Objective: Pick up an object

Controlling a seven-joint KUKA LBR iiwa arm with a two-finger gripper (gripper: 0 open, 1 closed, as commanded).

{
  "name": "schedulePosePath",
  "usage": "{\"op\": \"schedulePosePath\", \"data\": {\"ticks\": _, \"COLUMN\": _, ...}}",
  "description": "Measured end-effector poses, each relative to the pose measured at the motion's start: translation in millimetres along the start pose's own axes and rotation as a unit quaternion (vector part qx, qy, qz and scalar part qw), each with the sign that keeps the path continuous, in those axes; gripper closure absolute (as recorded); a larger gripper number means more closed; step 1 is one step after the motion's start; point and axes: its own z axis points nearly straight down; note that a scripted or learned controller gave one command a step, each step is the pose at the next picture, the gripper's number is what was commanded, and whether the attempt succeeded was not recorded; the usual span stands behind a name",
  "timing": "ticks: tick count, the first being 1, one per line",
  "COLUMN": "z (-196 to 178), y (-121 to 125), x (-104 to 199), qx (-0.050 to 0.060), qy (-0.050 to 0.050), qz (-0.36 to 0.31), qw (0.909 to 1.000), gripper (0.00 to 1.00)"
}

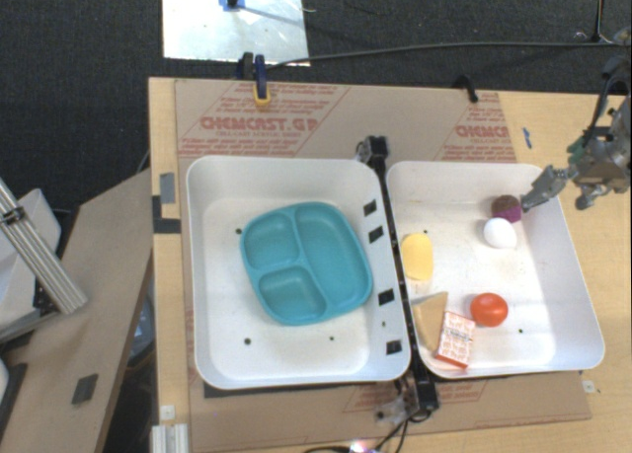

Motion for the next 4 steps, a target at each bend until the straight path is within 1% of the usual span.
{"op": "schedulePosePath", "data": {"ticks": 1, "z": -4.9, "y": 1.8, "x": 0.4, "qx": -0.004, "qy": -0.001, "qz": -0.001, "qw": 1.0, "gripper": 0.0}}
{"op": "schedulePosePath", "data": {"ticks": 2, "z": 39.3, "y": 8.5, "x": 4.4, "qx": -0.003, "qy": -0.001, "qz": -0.001, "qw": 1.0, "gripper": 0.0}}
{"op": "schedulePosePath", "data": {"ticks": 3, "z": 102.3, "y": 8.9, "x": 4.2, "qx": -0.002, "qy": 0.0, "qz": 0.0, "qw": 1.0, "gripper": 0.0}}
{"op": "schedulePosePath", "data": {"ticks": 4, "z": 144.0, "y": 8.7, "x": 5.2, "qx": -0.003, "qy": 0.0, "qz": 0.0, "qw": 1.0, "gripper": 0.0}}
